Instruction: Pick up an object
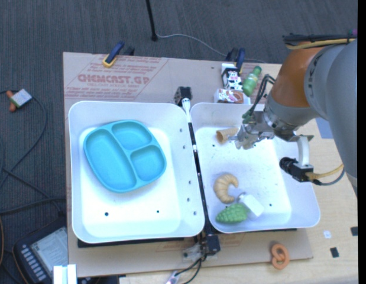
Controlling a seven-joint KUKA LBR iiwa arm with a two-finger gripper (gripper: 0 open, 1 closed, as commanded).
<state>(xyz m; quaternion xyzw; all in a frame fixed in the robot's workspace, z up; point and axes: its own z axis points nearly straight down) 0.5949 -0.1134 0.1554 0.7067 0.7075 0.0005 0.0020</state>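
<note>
Right now, target: the cone, lying on its side near the far wall of the right bin, just beside my gripper.
Handling: looks light, stiff, tapered; likely to slide or roll, so pinch across the wider end.
Fingers: I cannot tell whether they are open or closed.
Nearby: croissant, green lump, white block toward the near side.
Left bin: blue divided plate.

A robotics lab or test bench: a brown board printed "CHEMCAST GP" lies on grey carpet, clamped at its far edge (blue clips), bearing two white bins. Loose black cables trail over the carpet at left, and a thin black pole rises beyond.
</note>
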